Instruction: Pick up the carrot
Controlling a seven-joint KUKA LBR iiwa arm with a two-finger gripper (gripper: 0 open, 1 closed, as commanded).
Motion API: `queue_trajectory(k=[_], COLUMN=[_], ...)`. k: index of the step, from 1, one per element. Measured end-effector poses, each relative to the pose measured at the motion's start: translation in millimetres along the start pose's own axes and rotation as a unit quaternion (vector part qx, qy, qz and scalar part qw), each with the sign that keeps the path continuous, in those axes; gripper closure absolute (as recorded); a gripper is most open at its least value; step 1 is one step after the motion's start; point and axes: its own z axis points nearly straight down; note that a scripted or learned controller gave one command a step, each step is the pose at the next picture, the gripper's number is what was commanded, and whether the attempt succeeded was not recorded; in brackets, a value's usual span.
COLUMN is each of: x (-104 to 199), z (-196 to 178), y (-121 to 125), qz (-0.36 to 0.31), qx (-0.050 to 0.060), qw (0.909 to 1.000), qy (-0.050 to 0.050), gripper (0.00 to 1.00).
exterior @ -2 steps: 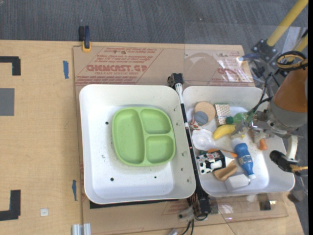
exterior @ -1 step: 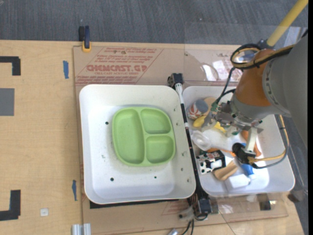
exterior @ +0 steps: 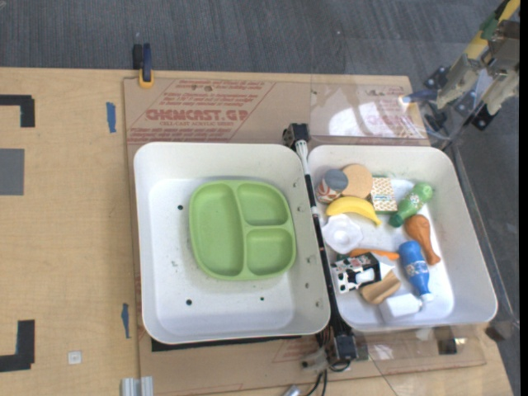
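Note:
The carrot (exterior: pixel 422 236) lies in the right bin (exterior: pixel 470 246) near its right wall. It is an orange tapered piece with its narrow end toward the front right, and a green leafy piece (exterior: pixel 414 200) touches its upper end. A thinner orange strip (exterior: pixel 381 255) pokes out from under a white toy at the bin's middle. My gripper (exterior: pixel 450 89) is at the top right, beyond the right bin's far corner, well away from the carrot and above the bench edge.
Around the carrot the right bin also holds a banana (exterior: pixel 353 209), a blue bottle (exterior: pixel 415 266), a round tan biscuit (exterior: pixel 358 177), a black-and-white toy (exterior: pixel 356 272) and a white block (exterior: pixel 404 305). In the left bin (exterior: pixel 157 246) sits a green divided plate (exterior: pixel 242 229).

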Motion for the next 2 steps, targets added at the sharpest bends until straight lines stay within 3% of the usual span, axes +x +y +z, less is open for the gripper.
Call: queue_trajectory(k=[1,2], x=[23.0,5.0], z=[119.1,281.1], y=[-43.5,-77.5], qz=[-0.066,-0.057], qx=[0.012,0.014], qw=[0.9978,0.9983], qy=[0.003,0.004], gripper=[0.0,0.0])
